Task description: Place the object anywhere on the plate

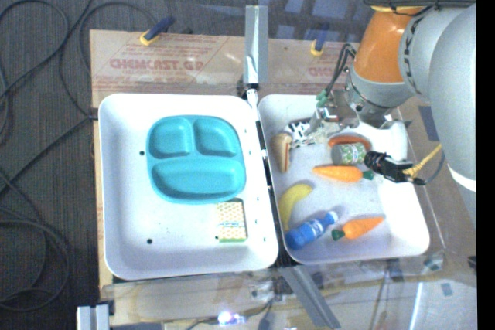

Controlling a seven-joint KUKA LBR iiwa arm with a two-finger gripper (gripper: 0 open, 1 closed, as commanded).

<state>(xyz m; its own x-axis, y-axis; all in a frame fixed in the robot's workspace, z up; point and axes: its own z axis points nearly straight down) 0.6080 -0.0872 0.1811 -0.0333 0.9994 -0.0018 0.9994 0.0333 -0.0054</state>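
A teal divided plate (197,158) lies in the left bin (124,228). The right bin (402,239) holds several items: a bread roll (283,151), a banana (293,202), a blue bottle (311,230), two carrots (339,174) (360,227), and a green-labelled can with a red lid (349,151). My gripper (303,130) hangs low over the upper left part of the right bin, just right of the bread roll and left of the can. Nothing can be made out in its grasp.
A small yellow-and-green patterned packet (231,220) lies in the left bin below the plate. A black plug on a yellow cable (387,165) hangs over the right bin's right side. The grey arm and its orange band (387,42) fill the upper right.
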